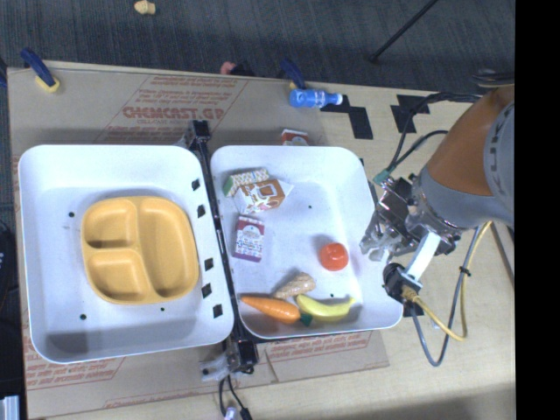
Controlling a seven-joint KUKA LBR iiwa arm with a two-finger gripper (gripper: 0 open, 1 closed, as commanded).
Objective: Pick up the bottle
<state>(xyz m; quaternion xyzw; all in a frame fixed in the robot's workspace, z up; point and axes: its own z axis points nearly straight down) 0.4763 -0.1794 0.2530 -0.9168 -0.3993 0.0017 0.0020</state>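
1. Camera view, bench: two white bins side by side. The left bin (35,234) holds a yellow tray (140,248), centre left of the frame.
2. Right bin (350,169), centre of the frame: two small cartons, one upper (256,189) and one lower (250,238); a tomato (333,255); along the lower rim a carrot (269,307), a banana (325,306) and a pale lump (296,284) just above them.
3. Bottle (313,99): blue, lying on its side on the bench, upper centre of the frame, outside and above the right bin, near a blue clamp (291,73).
4. Arm: enters from the right edge of the frame, wrist at the right bin's right rim.
5. Gripper (378,243): sits over that rim, right centre of the frame, well apart from the bottle. Nothing shows between its fingers. How wide the jaws stand cannot be told; cabling and wrist hardware clutter that spot.
6. Progress, as a judgement: the task looks barely begun. The bottle is untouched and not lifted. Left to do: travel toward the upper centre of the frame, descend over the bottle, close, lift.
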